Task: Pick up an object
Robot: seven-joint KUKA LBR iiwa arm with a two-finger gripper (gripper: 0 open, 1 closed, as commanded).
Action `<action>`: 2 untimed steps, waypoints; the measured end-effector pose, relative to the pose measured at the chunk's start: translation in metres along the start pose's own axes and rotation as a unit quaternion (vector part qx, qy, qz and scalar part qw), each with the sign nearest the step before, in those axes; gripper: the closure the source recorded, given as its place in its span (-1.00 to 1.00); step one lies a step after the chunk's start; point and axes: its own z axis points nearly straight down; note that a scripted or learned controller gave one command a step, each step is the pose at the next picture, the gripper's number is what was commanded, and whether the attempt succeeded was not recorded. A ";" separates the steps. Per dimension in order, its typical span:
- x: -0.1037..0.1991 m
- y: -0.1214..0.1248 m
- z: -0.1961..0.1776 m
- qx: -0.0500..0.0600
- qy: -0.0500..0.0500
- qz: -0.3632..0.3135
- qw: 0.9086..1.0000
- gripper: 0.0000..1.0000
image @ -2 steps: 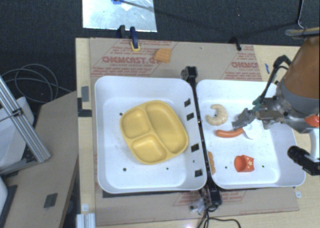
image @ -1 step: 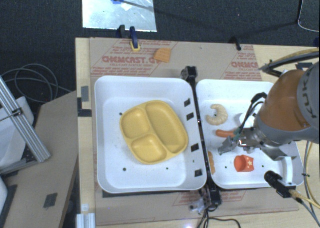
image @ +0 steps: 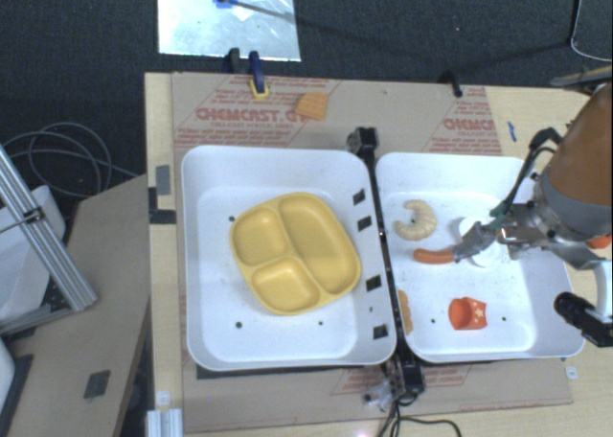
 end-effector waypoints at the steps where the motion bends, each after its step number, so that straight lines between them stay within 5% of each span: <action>1: 0.056 0.005 -0.077 0.000 0.002 -0.004 1.000 -1.00; 2: -0.050 -0.006 0.151 0.009 0.001 0.005 1.000 -1.00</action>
